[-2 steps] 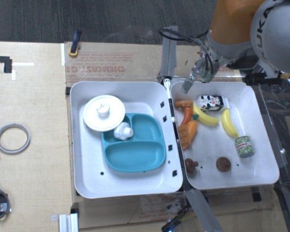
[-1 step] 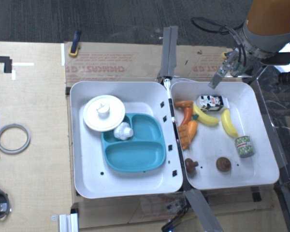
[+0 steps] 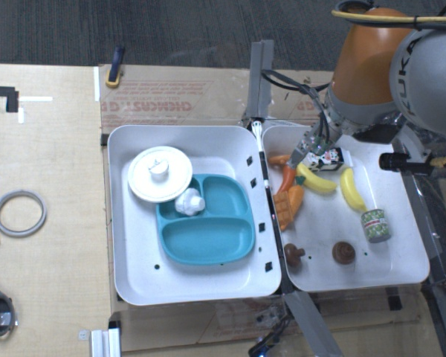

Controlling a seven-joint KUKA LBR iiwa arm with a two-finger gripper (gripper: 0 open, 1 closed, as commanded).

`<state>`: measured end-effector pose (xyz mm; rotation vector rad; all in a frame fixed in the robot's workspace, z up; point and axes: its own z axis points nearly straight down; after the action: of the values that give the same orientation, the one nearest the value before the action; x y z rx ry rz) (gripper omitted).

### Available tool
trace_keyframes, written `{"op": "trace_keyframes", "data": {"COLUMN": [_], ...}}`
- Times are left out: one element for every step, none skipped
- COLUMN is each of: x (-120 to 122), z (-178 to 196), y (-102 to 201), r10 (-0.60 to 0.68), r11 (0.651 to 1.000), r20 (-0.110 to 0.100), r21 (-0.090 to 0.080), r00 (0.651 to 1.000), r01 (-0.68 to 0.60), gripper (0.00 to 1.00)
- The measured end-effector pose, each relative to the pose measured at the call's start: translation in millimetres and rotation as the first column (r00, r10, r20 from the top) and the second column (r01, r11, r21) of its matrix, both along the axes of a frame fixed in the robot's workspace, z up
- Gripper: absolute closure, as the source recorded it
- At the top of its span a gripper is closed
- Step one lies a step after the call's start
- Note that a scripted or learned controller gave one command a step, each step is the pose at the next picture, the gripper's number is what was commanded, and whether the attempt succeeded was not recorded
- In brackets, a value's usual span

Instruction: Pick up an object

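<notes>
From above, my two-finger gripper (image 3: 306, 153) hangs low over the back of the right white bin (image 3: 401, 270), just above one yellow banana (image 3: 317, 179) and beside the orange carrot pieces (image 3: 288, 199). I cannot tell whether it is open or closed. A second yellow banana (image 3: 351, 189), a small green-labelled can (image 3: 375, 225) and two brown round lumps (image 3: 343, 253) lie nearby. The left white bin (image 3: 126, 222) holds a teal divided tray (image 3: 208, 233) and a white round lid (image 3: 160, 173).

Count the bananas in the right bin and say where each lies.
2. One banana lies near the bin's middle by the gripper; the other banana lies to its right. The arm may hide more.
</notes>
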<state>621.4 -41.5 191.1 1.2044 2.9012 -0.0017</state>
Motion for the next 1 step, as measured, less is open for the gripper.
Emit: {"op": "trace_keyframes", "data": {"x": [25.9], "z": [78.4], "y": [29.3], "r10": [-0.18], "r11": [0.984], "r20": [0.002], "r21": [-0.001], "r00": [0.984], "r01": [0.18], "gripper": [1.0]}}
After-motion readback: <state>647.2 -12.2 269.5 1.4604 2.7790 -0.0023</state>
